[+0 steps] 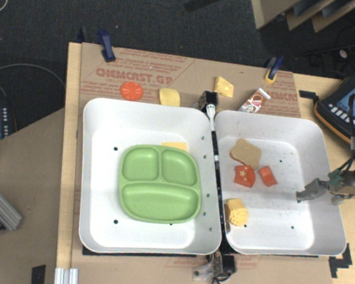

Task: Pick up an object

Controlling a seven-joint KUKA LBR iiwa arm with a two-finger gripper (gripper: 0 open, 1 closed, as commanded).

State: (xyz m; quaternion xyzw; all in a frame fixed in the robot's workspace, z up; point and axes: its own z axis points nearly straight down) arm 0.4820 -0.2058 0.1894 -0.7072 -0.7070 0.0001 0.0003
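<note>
The right bin [281,234] holds a tan bread slice [246,152], a red block with a star [244,175], a small red-orange cube [268,175] and a yellow corn piece [237,212]. My gripper [312,190] reaches in low over that bin's right side, to the right of the cube and apart from it. It looks blurred and nothing shows in it. The left bin [103,124] carries a green divided plate [159,183] with a yellow piece [174,146] at its far edge.
Behind the bins on the cardboard lie an orange disc [131,90], a yellow chunk [169,97], a yellow wedge [224,86] and a small wrapper [254,102]. Blue clamps [105,45] hold the board. A pendant [351,109] sits at the far right.
</note>
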